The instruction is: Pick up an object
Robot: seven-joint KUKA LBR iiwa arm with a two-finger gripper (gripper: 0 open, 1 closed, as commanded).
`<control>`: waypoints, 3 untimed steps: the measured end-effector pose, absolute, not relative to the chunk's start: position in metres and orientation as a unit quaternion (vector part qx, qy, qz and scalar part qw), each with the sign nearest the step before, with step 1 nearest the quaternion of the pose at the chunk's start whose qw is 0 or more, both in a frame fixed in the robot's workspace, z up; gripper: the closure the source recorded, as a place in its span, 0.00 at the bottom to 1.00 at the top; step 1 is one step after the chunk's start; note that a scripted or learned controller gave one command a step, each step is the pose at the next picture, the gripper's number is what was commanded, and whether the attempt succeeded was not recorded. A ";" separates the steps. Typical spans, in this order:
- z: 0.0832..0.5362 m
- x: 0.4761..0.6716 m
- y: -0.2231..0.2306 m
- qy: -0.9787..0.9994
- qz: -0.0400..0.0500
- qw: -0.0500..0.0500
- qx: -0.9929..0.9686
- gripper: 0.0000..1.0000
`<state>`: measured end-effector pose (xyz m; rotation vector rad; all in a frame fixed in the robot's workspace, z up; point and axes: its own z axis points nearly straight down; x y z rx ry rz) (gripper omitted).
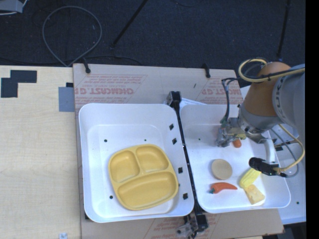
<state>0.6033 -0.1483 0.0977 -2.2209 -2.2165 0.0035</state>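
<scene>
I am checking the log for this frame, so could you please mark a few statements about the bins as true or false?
1. The yellow tray lies in the left bin. True.
2. The tray has three compartments. True.
3. The round tan disc is in the left bin. False: it is in the right bin.
4. The orange pepper lies on the tray. False: it lies on the right bin's floor, below the disc.
5. The gripper is over the right bin. True.

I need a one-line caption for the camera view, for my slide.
KUKA arm's tool low in the right bin near toy foods; yellow divided tray in the left bin.
</scene>
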 end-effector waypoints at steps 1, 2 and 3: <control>0.159 0.601 -0.144 -0.708 -0.001 -0.001 -0.706 1.00; 0.219 0.609 -0.149 -0.708 -0.001 -0.002 -0.707 1.00; 0.251 0.610 -0.150 -0.708 0.000 -0.001 -0.706 1.00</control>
